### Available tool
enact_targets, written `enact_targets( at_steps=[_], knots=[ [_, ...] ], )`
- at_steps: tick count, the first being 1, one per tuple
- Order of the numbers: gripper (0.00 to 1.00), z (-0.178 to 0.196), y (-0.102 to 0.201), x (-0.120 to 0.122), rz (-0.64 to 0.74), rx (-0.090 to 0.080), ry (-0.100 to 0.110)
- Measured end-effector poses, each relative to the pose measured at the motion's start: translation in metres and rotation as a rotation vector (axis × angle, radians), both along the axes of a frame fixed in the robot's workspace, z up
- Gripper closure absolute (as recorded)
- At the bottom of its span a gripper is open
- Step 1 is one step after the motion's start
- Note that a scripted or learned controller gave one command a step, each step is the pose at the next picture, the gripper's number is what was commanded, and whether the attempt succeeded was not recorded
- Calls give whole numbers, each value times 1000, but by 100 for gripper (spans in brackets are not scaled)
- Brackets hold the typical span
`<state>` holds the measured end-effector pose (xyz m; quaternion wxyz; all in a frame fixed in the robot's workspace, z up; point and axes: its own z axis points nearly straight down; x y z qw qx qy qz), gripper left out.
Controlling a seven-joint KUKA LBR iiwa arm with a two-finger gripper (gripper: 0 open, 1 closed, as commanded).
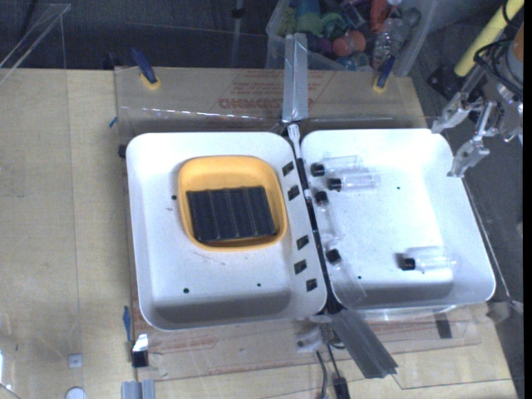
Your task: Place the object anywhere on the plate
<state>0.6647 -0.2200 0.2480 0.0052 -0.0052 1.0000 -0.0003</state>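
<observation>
A yellow plate (pixel 196 175) with rounded corners sits in the left bin (pixel 150 248). A black ridged rectangular object (pixel 230 214) lies flat on the plate. In the right bin (pixel 465 281) lie clear plastic vials with black caps: two close together near the back left (pixel 347 178) and one at the front right (pixel 426 262). My gripper (pixel 449 148) hangs beyond the right bin's back right corner, above its rim. It is open, with nothing between its thin metal fingers (pixel 460 161).
A row of black clips (pixel 301 241) runs along the divider between the bins. A clear tub of colourful toys (pixel 349 11) stands behind the bench. Blue clamps (pixel 148 75) hold a clear sheet at the back.
</observation>
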Motion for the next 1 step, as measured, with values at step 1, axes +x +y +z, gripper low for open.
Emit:
enact_targets(
  at_steps=[1],
  knots=[
    [0, -7, 0, 5, 161, -1, 0]
  ],
)
